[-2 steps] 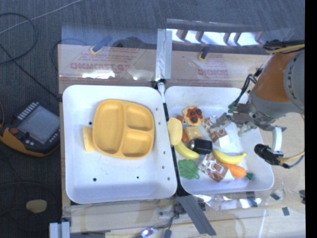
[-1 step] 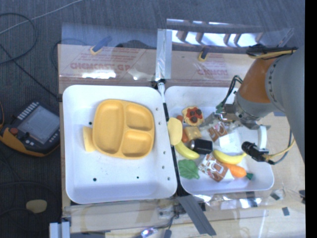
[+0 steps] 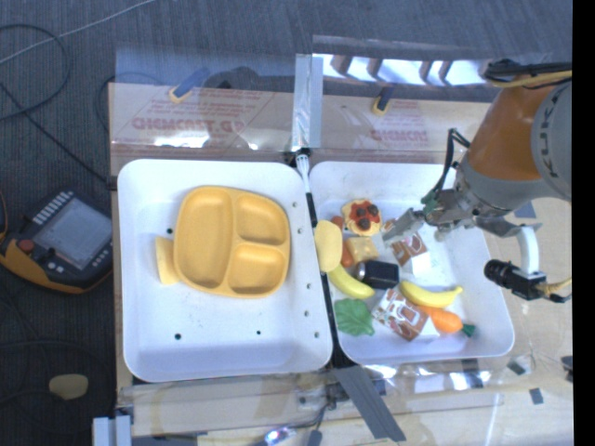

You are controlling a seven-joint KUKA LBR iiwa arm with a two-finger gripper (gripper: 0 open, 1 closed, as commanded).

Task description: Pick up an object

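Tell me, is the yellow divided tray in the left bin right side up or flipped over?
Right side up: the yellow divided tray shows three hollow compartments facing upward, lying flat in the left bin.

A small carton (image 3: 410, 247) lies just beside the gripper (image 3: 407, 228), in the right bin (image 3: 483, 340). Two bananas (image 3: 430, 295) lie nearer the camera. The divided tray (image 3: 231, 241) sits in the left bin (image 3: 149, 342).

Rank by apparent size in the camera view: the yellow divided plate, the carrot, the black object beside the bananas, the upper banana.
1. Yellow divided plate, by far the largest.
2. Upper banana.
3. Carrot and black object: too alike to rank.
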